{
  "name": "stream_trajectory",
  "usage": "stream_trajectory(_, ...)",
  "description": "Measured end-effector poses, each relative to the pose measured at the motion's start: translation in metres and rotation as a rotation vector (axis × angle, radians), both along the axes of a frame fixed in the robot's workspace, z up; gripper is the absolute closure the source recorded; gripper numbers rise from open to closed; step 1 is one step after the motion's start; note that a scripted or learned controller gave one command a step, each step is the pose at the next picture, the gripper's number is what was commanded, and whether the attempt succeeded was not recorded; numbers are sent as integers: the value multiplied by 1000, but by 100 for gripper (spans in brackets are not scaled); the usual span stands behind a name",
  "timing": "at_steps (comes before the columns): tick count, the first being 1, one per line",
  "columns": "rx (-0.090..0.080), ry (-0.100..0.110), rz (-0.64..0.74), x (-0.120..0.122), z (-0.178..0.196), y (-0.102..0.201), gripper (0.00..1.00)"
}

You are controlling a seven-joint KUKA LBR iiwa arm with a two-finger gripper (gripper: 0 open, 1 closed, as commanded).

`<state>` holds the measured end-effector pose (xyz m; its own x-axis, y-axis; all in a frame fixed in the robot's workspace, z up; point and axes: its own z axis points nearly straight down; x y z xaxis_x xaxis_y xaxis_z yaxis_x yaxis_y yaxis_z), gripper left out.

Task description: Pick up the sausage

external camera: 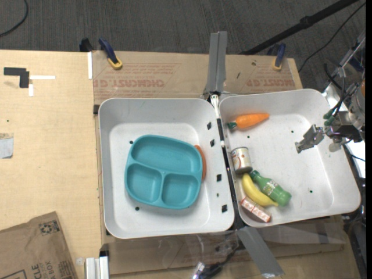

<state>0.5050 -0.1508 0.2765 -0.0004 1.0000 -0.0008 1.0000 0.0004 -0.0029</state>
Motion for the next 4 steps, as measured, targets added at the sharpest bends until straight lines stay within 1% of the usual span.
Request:
stream_trajectory(1,2,-5,-60,15,-145,-38,0)
stream_trajectory(2,2,-31,-577,43,-173,43,0)
stream_trajectory(3,9,-28,-842,-6,-174,51,0)
stream_trajectory(4,28,-24,-1334,49,-166,-4,0)
